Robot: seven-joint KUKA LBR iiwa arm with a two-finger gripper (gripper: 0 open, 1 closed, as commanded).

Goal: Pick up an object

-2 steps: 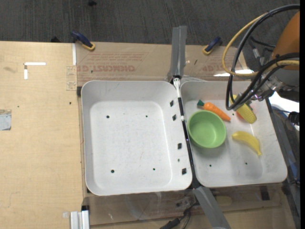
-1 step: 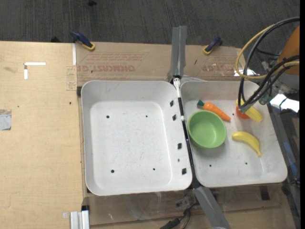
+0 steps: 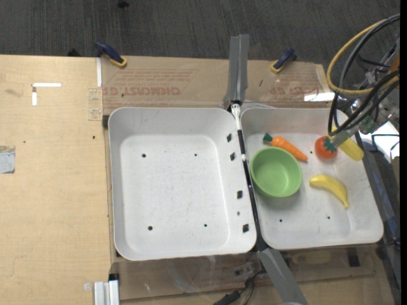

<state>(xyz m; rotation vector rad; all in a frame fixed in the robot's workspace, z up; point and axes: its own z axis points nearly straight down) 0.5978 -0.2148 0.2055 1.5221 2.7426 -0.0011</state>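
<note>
Only one bit of lettering to report: faded red print on the brown cardboard sheet [image 3: 152,84] behind the bins, upside down to this camera. It seems to read "CHEMCRAFT", though the letters are too faint to be sure. A second line beneath is illegible.

Robot lab: clamped cardboard [image 3: 191,84], cable loops [image 3: 362,62], twin white bins [image 3: 121,189]

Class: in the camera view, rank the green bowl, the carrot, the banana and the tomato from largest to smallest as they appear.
1. Green bowl
2. Carrot and banana: they look alike in size, so I won't rank them.
3. Tomato
</note>
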